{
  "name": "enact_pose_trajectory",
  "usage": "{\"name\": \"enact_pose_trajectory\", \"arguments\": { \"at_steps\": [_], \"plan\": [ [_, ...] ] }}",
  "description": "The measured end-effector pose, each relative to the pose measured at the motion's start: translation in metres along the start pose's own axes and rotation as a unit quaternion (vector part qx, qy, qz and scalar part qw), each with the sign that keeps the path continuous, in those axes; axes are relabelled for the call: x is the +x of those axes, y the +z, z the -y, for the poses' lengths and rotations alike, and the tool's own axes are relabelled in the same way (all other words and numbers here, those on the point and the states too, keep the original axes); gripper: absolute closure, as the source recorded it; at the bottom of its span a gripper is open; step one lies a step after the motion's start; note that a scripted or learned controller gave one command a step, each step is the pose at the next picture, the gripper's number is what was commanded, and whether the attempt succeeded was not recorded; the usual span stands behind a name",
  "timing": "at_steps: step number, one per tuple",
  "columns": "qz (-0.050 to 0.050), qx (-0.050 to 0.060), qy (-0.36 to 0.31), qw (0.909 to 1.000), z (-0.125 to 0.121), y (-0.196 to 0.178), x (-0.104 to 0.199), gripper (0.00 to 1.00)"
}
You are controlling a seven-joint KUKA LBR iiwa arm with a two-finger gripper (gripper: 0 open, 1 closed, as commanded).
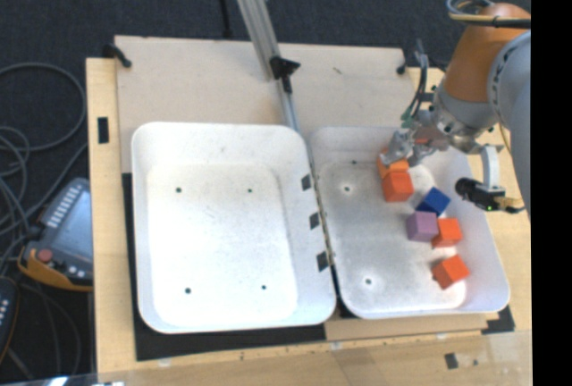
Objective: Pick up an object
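The right bin [357,286] holds several small blocks. An orange block [397,180] lies near its back, directly below my gripper [400,152], which reaches in from the right and hangs over the block's top. A blue block [434,199], a purple block [422,226] and two more orange blocks [448,231] [450,271] lie toward the bin's right side. The fingers are too small and dark to read.
The left bin [223,223] sits beside the right one on the wooden bench. A slanted aluminium post [259,9] rises behind the bins' shared edge. Cables and a teach pendant [63,232] lie on the floor at the left.
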State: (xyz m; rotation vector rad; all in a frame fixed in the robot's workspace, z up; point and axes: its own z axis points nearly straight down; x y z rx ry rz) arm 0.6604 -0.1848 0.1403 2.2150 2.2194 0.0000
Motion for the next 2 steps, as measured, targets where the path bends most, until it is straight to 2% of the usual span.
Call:
{"name": "enact_pose_trajectory", "arguments": {
  "at_steps": [1, 2],
  "plan": [
    [-0.002, -0.002, -0.002, 1.0, 0.004, -0.105, 0.064, 1.0],
    [-0.003, 0.005, -0.002, 1.0, 0.043, -0.054, 0.129, 1.0]
  ]
}}
